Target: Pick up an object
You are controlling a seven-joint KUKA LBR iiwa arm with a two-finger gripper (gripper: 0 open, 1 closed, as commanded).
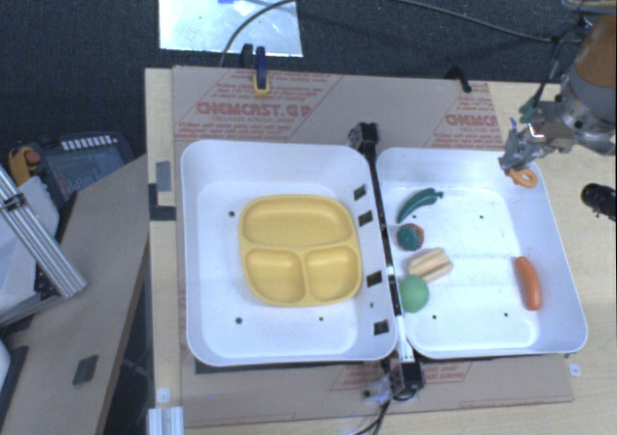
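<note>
The gripper [522, 155] hangs over the upper right corner of the right bin [482, 337], at about two o'clock from that bin's middle, and a small orange ring-shaped piece [523, 177] sits at its tip; whether that piece is pinched or merely lies below it cannot be told, nor can the gripper's state. The pickable things lie well apart from it. Along the bin's left side, near the divider, run a dark green pepper-like piece [418, 203] at ten o'clock, a small red-and-green ball [411, 235] just below it, a tan bread-like roll [430, 263] at about eight o'clock, and a green ball [414, 293] touching the roll's lower end. An orange sausage-like piece [527, 283] lies alone at four o'clock, near the right wall. The bin floor between these groups is bare. In the left bin [207, 231] rests a yellow divided tray [295, 248], roughly centred. A blue-and-yellow clamp [259, 69] grips the board's far edge at twelve o'clock.
</note>
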